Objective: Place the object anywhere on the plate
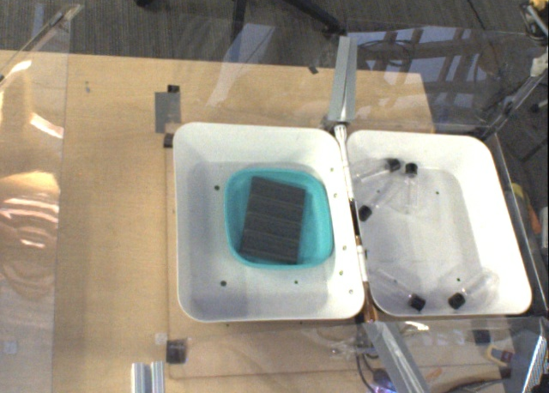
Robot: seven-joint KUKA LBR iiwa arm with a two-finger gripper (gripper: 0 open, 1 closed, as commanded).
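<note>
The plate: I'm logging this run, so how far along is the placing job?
Done, by the look of it: the dark ridged block lies flat inside the teal plate in the left bin. Nothing is in hand. Nothing appears left. The right bin holds clear tubes with black caps.

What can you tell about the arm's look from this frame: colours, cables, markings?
Cannot tell from this frame. It gives the left bin with a teal plate bearing a dark ribbed block, and the right bin with clear black-capped tubes.
</note>
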